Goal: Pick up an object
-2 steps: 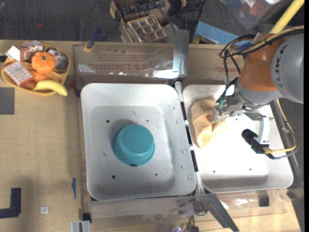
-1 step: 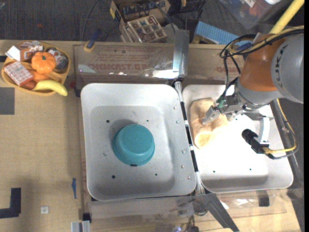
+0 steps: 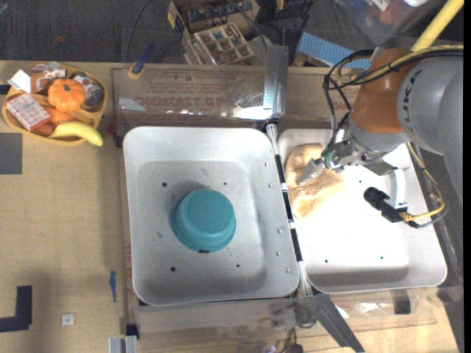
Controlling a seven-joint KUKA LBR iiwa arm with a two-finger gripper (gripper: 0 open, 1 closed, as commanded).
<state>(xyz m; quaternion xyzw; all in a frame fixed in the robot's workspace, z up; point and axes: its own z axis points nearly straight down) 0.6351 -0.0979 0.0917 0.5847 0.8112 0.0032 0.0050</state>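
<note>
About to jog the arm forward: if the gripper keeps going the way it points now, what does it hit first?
Most likely the tan cloth in the right bin. The gripper points down and left, right over it. Height above the cloth is hard to judge from this view.

Light is uneven: the shallow white plastic right-hand bin [image 3: 383,259] glares almost to blown-out white across its floor, while the matching white left-hand bin [image 3: 147,160] reads duller grey. The dark floor along the top edge is dim. Detail is soft and slightly grainy throughout.
</note>
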